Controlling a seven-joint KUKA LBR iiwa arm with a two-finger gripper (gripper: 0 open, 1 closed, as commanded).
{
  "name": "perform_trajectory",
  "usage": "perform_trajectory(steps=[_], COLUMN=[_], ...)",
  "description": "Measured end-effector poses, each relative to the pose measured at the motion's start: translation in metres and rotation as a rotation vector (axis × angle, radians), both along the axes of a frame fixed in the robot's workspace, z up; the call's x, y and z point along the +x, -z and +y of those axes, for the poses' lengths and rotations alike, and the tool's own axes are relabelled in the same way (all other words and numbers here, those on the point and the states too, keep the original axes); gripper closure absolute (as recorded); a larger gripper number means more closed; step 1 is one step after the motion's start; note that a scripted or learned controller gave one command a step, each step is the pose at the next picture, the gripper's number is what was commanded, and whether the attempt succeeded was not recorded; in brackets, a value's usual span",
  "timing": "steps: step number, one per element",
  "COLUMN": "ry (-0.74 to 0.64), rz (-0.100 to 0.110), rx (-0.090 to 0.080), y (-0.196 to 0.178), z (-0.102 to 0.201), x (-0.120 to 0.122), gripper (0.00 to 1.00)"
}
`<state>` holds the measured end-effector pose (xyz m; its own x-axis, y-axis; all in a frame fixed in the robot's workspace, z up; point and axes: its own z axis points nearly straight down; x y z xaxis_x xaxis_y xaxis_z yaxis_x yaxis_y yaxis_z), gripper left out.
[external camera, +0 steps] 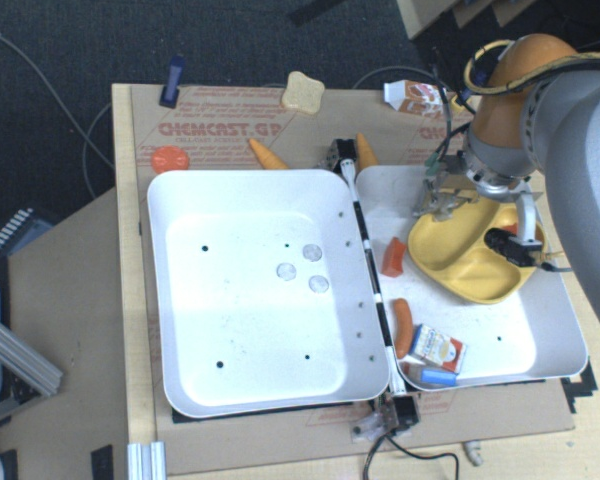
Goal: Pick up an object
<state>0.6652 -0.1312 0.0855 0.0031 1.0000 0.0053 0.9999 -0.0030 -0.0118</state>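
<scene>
The camera view looks down at a slant on a counter [230, 128] that bears two white bins side by side. The left bin [180, 218] carries three small clear discs [302, 268] near its middle, probably loose bits that nobody means to grasp. The right bin [540, 348] holds the likely targets: a yellow bowl [460, 253] lying tilted at its middle, an orange block [393, 257] just beside the bowl on the divider side, a sausage [404, 326] along the near wall, and a small carton [437, 349] with a blue piece [438, 377] touching it in the near corner.

The arm reaches in from the right, and the end effector [445, 193] hangs over the far rim of the bowl, close to it or touching. It seems placed there because the raised rim gives a thin edge to pinch. How far it is open I cannot tell; the tips are lost in cable and shadow, and nothing shows clearly between them.

Outside the bins, on the far strip of the counter, lie a bread slice [303, 92], a carrot [266, 154], an orange lid [169, 158], a blue clip [171, 81] and a packet [416, 96], likely strays from failed tries.

My judgement: the bowl is the thing being attempted, and no lift has happened yet. The smooth curved wall may slip out.
</scene>
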Motion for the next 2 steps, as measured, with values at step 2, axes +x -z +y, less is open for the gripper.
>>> perform_trajectory(steps=[2], ry=[-0.003], rz=[-0.015], rx=[-0.003], y=[-0.002], z=[0.040], x=[-0.030], gripper=[0.00])
